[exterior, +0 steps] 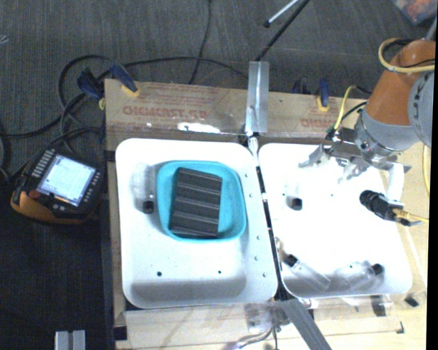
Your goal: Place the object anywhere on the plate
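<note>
Turquoise plastic marks the plate (234, 200), which is sitting in the left bin (194, 281), and a dark grey ribbed block (196, 201) is lying flat on it, inside the rim. The right bin (332, 232) is lying just beside it on the table (171, 110). The grey arm (397, 98) is reaching over the right bin's far side, its end effector (346, 159) hovering well apart from the block; whether it is spread or closed I cannot tell.
</note>
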Robot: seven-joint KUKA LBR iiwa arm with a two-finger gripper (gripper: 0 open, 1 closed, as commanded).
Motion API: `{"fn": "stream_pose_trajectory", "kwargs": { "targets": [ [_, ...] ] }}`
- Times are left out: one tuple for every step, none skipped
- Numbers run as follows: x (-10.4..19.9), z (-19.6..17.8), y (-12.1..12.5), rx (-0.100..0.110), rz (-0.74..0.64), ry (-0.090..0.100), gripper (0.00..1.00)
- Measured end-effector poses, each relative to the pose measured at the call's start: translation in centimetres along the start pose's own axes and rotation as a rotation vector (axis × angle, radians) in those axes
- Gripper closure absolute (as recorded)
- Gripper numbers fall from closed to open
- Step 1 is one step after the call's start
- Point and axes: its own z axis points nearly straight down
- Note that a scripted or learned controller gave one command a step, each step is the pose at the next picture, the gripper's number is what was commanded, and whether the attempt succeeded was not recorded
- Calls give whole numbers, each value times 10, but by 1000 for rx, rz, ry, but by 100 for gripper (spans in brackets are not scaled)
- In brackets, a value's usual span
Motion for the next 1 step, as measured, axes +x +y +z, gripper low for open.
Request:
{"fn": "stream_pose_trajectory", "kwargs": {
  "targets": [
    [-63, 56, -71, 2, 73, 4, 0]
  ]
}}
